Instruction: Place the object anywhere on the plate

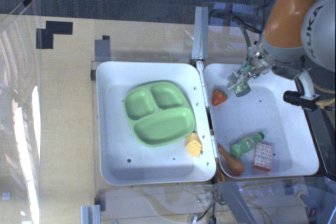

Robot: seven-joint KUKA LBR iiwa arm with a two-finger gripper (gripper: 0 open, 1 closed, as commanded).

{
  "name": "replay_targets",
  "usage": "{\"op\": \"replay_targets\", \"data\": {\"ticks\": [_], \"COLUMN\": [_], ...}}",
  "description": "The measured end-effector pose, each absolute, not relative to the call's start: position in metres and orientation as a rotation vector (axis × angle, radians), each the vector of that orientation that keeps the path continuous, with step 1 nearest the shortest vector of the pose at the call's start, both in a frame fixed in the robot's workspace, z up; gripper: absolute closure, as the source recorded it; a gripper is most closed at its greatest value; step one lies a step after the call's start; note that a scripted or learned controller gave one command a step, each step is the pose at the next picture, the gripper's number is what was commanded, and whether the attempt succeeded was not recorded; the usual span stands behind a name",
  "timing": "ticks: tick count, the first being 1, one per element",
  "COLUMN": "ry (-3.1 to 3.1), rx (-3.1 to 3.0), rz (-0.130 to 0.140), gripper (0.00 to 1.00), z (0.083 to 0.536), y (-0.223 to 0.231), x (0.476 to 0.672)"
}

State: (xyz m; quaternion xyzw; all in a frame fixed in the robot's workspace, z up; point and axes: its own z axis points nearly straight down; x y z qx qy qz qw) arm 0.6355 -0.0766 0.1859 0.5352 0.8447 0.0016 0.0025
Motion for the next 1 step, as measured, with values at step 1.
{"op": "replay_targets", "data": {"ticks": [1], "ry": [2.656], "rx": [1.670], "rz": [0.006], "gripper": [1.00], "z": [0.1859], "y": [-0.0030], "x": [0.6165]}}
